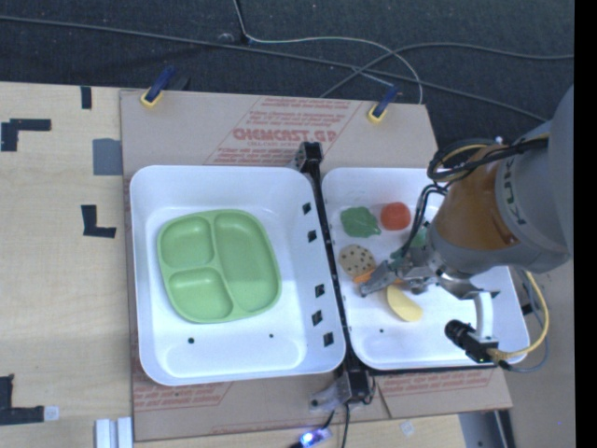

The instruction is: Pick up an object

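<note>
Nothing looks lifted yet, as far as I can judge: every small thing lies on the floor of the right bin [522,329], and the arm [485,217] is bent low over it from the right. The pincer [381,278] sits down among the toys, its metal tips pointing left toward the divider, and I cannot tell whether it is open or closed, nor whether anything is caught in it. Just beside its tips lies a round tan cookie [354,258] with dark dots, and a small orange piece [364,275] seems to touch the tips. A yellow piece [404,304] lies just under the pincer, nearer the front wall. Further back sit a green leafy piece [359,220] and a red tomato [395,216], side by side and apart from the pincer. So the reach appears made; the grip and the lift are left. Room is tight: the cookie is near the divider between the bins, so there is little space on its left for a finger. Straight up looks the free way out. The left bin [149,189] holds a green divided plate [218,265] and has bare floor toward its front edge.
</note>
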Controlling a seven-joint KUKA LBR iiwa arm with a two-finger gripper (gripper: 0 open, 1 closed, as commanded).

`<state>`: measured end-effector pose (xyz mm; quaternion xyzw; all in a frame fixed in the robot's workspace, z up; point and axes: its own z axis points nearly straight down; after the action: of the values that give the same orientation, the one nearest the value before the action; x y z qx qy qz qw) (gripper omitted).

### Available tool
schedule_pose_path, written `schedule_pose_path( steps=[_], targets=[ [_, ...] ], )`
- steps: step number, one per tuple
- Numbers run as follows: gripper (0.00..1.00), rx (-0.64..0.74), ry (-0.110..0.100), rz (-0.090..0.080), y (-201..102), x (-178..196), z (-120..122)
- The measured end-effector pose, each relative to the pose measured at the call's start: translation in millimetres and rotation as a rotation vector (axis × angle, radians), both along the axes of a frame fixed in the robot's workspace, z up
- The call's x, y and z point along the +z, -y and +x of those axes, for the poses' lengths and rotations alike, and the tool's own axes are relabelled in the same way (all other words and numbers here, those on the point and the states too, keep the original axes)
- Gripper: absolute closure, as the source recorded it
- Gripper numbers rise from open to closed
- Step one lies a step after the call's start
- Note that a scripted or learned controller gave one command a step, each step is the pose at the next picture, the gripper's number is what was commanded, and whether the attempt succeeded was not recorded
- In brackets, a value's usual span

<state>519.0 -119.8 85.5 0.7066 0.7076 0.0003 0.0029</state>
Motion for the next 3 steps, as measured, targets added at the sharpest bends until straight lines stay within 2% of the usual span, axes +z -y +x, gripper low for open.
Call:
schedule_pose_path(
  steps=[1, 3],
  targets=[
    [1.00, 0.000, -0.001, 0.000, 0, 11, 0],
    [1.00, 0.000, 0.000, 0.003, -2, 124, 0]
  ],
)
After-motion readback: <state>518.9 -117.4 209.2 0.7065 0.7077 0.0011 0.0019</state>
